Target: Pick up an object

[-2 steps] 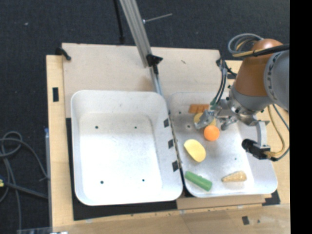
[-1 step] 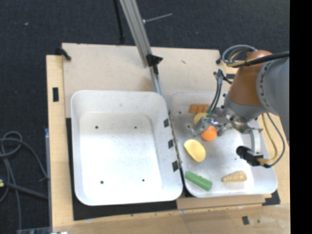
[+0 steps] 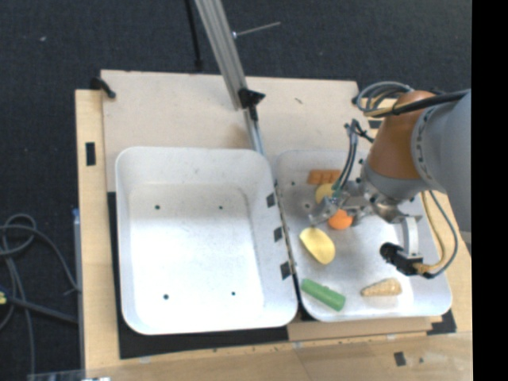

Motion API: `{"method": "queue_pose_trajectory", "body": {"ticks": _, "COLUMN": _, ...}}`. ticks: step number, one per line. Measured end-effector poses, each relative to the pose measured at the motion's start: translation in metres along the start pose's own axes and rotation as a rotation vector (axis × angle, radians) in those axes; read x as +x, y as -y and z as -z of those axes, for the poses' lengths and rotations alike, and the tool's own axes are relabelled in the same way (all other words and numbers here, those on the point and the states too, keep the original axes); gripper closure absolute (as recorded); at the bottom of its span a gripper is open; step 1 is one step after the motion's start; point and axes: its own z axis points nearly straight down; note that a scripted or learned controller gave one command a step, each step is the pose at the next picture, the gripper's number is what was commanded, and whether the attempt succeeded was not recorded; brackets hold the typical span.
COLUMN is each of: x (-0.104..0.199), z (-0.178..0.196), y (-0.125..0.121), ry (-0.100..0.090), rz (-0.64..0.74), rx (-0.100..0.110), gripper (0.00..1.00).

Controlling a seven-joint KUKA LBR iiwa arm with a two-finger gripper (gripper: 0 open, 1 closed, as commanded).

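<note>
Gripper [image 3: 332, 209], grasp impossible to tell, sits beside orange ball [image 3: 340, 221] in right bin [image 3: 432, 296].

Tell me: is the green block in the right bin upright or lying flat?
Lying flat. The green block rests lengthwise on the right bin floor, near its front-left corner.

Worktop [image 3: 175, 109]: pale wood-like board, matt, lightly scuffed. Both white bins, left [image 3: 190, 236] and right [image 3: 421, 292]: smooth moulded plastic, faint sheen, finely speckled. Slanted mast [image 3: 218, 34]: ribbed metal extrusion, silvery, satin. Arm [image 3: 440, 145]: smooth grey casing with a glossy orange band [image 3: 393, 145]. Green piece [image 3: 322, 294], yellow piece [image 3: 317, 245] and orange ball [image 3: 340, 221]: smooth, plastic-looking, slightly shiny. Tan piece [image 3: 382, 289]: duller, rougher texture. Floor [image 3: 48, 30]: dark, coarse carpet weave.
</note>
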Motion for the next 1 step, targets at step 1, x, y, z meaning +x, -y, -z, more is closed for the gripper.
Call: {"method": "queue_pose_trajectory", "body": {"ticks": 1, "x": -0.0003, "z": 0.0125, "y": -0.0014, "ry": -0.002, "rz": -0.006, "rx": -0.005, "gripper": 1.00}}
